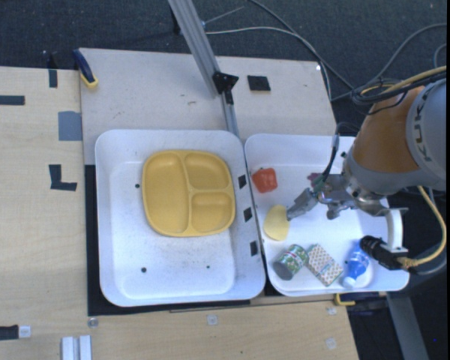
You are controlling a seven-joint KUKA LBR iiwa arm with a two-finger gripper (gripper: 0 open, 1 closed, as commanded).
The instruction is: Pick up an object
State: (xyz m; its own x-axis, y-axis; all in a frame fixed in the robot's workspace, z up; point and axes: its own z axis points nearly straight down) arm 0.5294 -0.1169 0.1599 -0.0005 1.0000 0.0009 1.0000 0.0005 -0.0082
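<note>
In the left bin we see a yellow divided plate. In the right bin lie a red piece, a yellow lump, a can, a packet and a blue bottle. The hand hovers just beside the lump — its grip we cannot tell.

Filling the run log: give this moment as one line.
gripper: over right bin, beside yellow item | holding: nothing seen | left bin: yellow tray
</note>
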